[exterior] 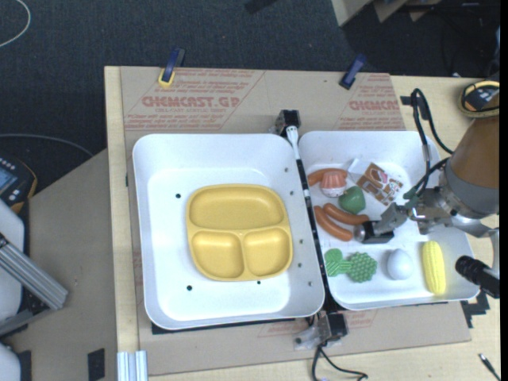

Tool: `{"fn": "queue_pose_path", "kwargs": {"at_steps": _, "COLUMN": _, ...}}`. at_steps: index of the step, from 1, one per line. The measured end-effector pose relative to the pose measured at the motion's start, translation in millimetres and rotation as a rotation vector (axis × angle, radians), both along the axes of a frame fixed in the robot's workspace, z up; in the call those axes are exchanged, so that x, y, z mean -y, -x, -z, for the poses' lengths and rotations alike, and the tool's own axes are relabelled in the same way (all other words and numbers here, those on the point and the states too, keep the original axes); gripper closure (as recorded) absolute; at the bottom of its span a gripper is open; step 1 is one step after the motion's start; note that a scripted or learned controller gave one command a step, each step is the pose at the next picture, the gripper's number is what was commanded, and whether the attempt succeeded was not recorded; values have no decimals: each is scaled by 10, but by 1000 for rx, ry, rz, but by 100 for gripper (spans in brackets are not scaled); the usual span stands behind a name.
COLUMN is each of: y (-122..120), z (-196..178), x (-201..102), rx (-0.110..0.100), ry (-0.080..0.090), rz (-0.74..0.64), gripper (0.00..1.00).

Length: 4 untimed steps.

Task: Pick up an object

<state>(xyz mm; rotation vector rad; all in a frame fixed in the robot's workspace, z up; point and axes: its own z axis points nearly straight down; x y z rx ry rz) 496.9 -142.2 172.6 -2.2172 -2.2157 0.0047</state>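
Claw (373, 230) low in the right shallow white bin (444, 292), just beside the end of the long orange-red toy sausage (335, 221); fingers too dark and small to tell whether apart or together. Nothing visibly between them. Crowded nearby: round green toy vegetable (353, 200), bumpy green toy broccoli (361, 267), white egg-shaped piece (399, 265), yellow toy corn cob (432, 266). Likely risks: nudging the sausage aside, slipping off its rounded end, closing on air. Yellow divided plastic plate (238, 230) well apart in the left bin (159, 213).

arm (480, 165) cut by right edge | jaws' gap too blurred to tell | packet (382, 182) print unreadable
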Motion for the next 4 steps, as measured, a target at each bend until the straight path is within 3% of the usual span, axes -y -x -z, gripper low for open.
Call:
{"fn": "queue_pose_path", "kwargs": {"at_steps": 1, "y": -20, "z": 628, "x": 24, "rx": 1, "ry": 0, "rz": 0, "gripper": 0}}
{"fn": "queue_pose_path", "kwargs": {"at_steps": 2, "y": -14, "z": 896, "x": 17, "rx": 2, "ry": 0, "rz": 0, "gripper": 0}}
{"fn": "queue_pose_path", "kwargs": {"at_steps": 3, "y": -21, "z": 777, "x": 21, "rx": 7, "ry": 2, "rz": 1, "gripper": 100}}
{"fn": "queue_pose_path", "kwargs": {"at_steps": 4, "y": -93, "z": 325, "x": 59, "rx": 12, "ry": 6, "rz": -1, "gripper": 100}}
